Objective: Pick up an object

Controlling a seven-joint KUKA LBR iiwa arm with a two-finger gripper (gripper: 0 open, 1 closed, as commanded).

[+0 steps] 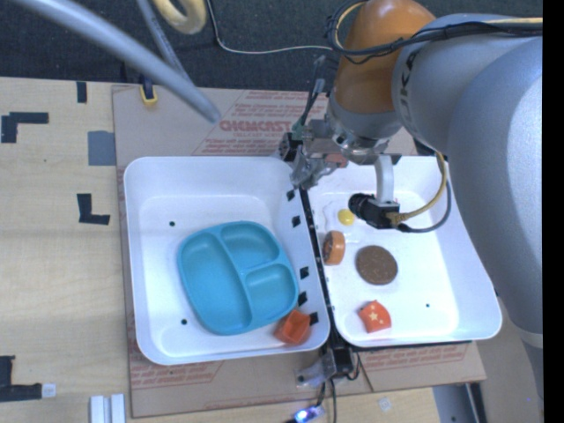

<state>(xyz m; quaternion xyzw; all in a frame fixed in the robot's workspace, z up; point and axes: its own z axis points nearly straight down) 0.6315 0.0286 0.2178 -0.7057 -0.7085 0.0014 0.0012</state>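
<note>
your gripper point(310, 161) hangs over the wall between the bins, fingers hidden. left bin point(150, 192): blue tray point(236, 276), orange piece point(293, 326). right bin point(458, 280): brown disc point(376, 264), red piece point(374, 315).

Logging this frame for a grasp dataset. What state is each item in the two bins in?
Blue divided plate: flat in left bin, right side up.
Orange piece: left bin, beside the plate's corner.
Brown round cookie: flat in right bin.
Red piece: right bin, loose.
Small bagel-like piece: right bin, by the divider.
Claw: above the divider, grip unclear.
</note>
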